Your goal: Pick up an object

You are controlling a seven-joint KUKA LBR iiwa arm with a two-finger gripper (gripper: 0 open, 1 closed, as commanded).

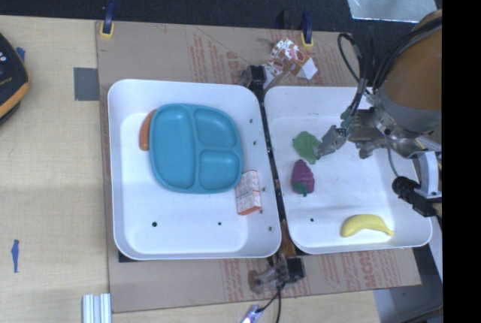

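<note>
Counting three toys [304, 143], one plate [195, 147]

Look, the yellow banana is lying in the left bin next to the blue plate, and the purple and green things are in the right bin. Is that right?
Not quite. The banana lies in the right bin, near its front edge, not beside the blue plate. The camera view shows it. The purple thing and the green thing are indeed in the right bin too.

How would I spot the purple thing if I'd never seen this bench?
Find the right bin. Near its left wall, below a green lump, lies the purple thing. It is dark and knobbly, unlike the smooth yellow banana by the front edge.
</note>
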